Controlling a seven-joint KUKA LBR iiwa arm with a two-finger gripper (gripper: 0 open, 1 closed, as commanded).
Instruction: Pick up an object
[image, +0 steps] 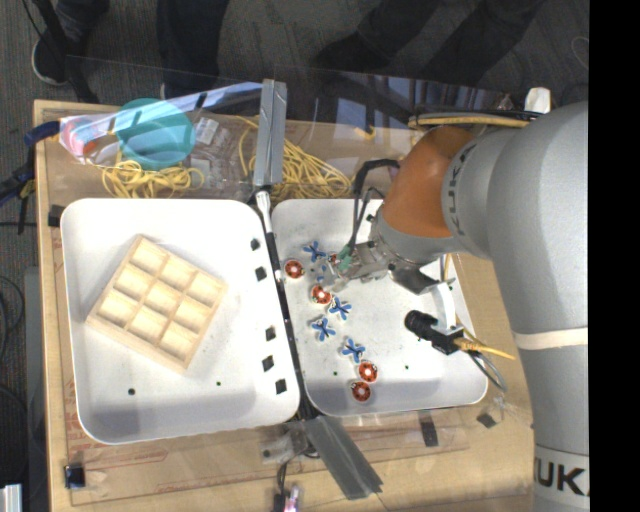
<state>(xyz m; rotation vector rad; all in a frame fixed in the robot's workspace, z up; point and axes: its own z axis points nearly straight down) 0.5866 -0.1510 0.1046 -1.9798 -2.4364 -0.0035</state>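
Observation:
The right bin (440, 385) holds several small blue jack-shaped pieces, such as one blue jack (340, 308) mid-bin and another (314, 250) near the top left. Red-and-white rings lie among them: one ring (293, 268) at the left, one (320, 294) below it, two more near the front (367, 372). My gripper (347, 262) hangs low over the upper middle of this bin, right beside the top blue jacks. Its fingertips are small and partly hidden by the wrist. The left bin (90, 400) holds a pale wooden grid block (157, 300).
Behind the bins lie yellow cord (300, 172), a teal bowl (155, 132) and a plastic bag. A metal divider bar (268, 130) runs between the bins. The grey arm covers the right bin's far right side.

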